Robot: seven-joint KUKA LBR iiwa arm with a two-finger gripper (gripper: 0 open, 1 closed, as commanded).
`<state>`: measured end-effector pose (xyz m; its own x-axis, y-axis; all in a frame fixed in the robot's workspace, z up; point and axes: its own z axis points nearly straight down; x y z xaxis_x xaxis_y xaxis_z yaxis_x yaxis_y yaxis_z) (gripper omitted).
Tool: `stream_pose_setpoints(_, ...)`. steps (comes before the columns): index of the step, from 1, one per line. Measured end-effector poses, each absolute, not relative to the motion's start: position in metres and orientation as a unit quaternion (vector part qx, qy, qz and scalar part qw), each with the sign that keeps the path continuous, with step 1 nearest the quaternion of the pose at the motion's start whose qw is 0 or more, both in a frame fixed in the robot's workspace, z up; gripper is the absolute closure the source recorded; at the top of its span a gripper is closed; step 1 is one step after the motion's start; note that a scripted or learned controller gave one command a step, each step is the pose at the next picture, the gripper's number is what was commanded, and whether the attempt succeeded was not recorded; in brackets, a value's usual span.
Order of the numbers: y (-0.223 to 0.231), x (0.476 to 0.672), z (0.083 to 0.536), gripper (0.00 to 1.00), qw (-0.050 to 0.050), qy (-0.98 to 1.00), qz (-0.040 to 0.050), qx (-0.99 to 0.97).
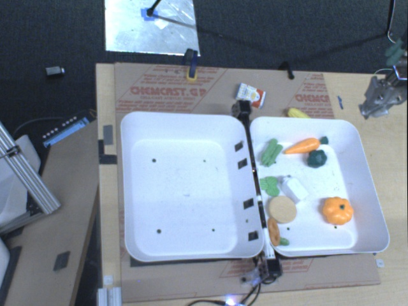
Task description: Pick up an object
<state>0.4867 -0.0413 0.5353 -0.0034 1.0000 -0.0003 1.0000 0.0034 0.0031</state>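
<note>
The gripper (381, 99) hangs at the far right, outside the right bin (366, 171) — well apart from the carrot (301, 146) and pumpkin (336, 210).

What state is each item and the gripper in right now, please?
Gripper: off beyond the right bin, carrying nothing.
Carrot: lying flat, right bin.
Pumpkin: upright, right bin.
Broccoli: resting beside carrot.
White block: lying tilted.
Left bin: unoccupied.
</note>
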Motion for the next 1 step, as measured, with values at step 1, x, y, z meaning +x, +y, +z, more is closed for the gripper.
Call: stream_pose_setpoints(1, -0.0349, 0.4867, 0.5353, 1.0, 0.001, 0.708, 0.001, 0.706)
